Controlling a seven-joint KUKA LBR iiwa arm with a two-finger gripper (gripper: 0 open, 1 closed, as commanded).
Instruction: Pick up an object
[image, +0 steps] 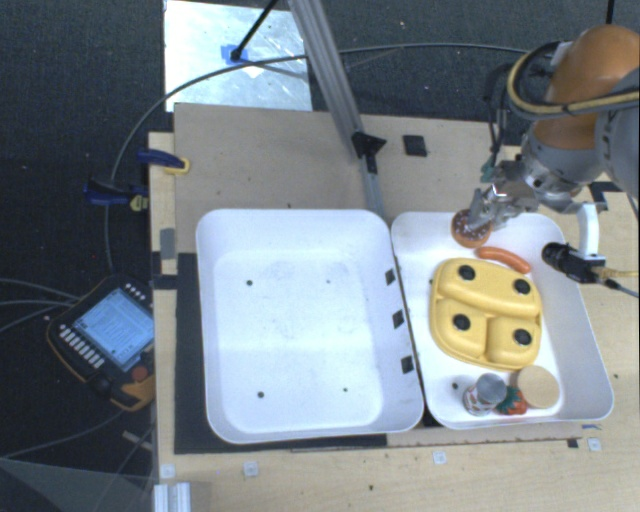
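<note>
Brown and round, a small disc (466, 231) lies beneath your gripper (487, 212) at the right bin's (415, 300) far edge. It looks poised to grasp; whether its jaws are apart, you cannot tell.

Tool (487, 212) sits low over the far rim of the right bin (600, 400); fingers too small and blurred to resolve, state unreadable. Brownish round object (465, 233) directly beneath the tool, partly covered by it; contact unclear. Arm (585, 90) cut off by the top and right edges. Small cluster at the bin's near edge: grey-silver item (487, 390) with red and green bits (513, 404) beside it, identity indistinct. Handheld pendant (105, 335) screen text unreadable.
</note>
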